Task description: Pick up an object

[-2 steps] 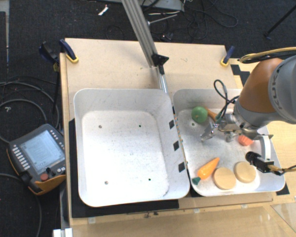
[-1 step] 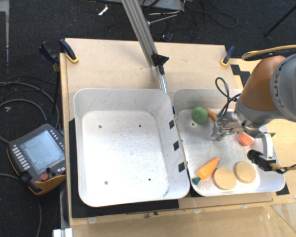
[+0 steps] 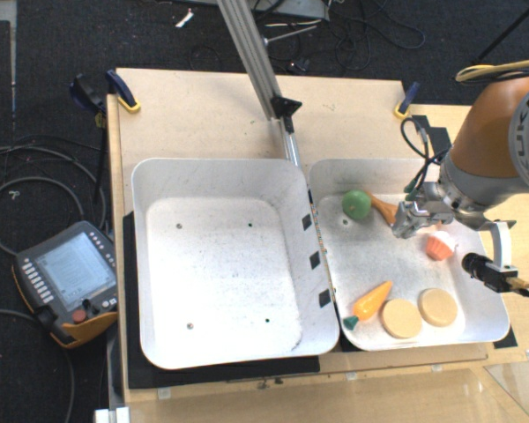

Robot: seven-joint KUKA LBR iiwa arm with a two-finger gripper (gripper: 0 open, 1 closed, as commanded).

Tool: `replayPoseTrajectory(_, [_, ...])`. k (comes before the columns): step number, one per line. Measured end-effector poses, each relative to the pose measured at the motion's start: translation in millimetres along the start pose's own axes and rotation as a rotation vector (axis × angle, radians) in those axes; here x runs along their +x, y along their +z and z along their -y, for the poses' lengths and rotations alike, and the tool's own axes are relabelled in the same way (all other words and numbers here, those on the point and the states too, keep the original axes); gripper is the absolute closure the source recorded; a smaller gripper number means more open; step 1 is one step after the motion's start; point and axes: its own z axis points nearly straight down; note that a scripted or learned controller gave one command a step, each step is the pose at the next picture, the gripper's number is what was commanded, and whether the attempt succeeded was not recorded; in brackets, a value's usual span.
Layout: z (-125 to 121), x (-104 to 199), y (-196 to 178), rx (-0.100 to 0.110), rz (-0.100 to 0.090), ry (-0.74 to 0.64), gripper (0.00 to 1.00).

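The right bin (image 3: pixel 353 337) holds a green ball (image 3: pixel 356 204) near its back left. An orange cone-shaped piece (image 3: pixel 383 209) lies just right of the ball. A pink-orange lump (image 3: pixel 438 248) sits toward the right side. At the front lie a toy carrot (image 3: pixel 370 300) and two tan round discs (image 3: pixel 402 318) (image 3: pixel 438 307). My gripper (image 3: pixel 406 222) hangs low over the bin between the cone piece and the pink lump, its tip right beside the cone's wide end. Nothing shows between its fingers.
The left bin (image 3: pixel 216 263) lies beside the right one, sharing a raised middle rim. A metal pole (image 3: pixel 251 51) slants over the bench from the back. A teach pendant (image 3: pixel 66 276) sits on the floor to the left. A black fitting (image 3: pixel 487 271) juts from the arm near the bin's right edge.
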Motion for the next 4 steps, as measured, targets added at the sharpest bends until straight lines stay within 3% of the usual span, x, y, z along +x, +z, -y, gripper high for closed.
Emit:
replayPoseTrajectory(1, [-2,0,-40,0.000,0.000,-0.001,1.00])
replayPoseTrajectory(4, [-36,144,-54,0.003,-0.003,-0.007,1.00])
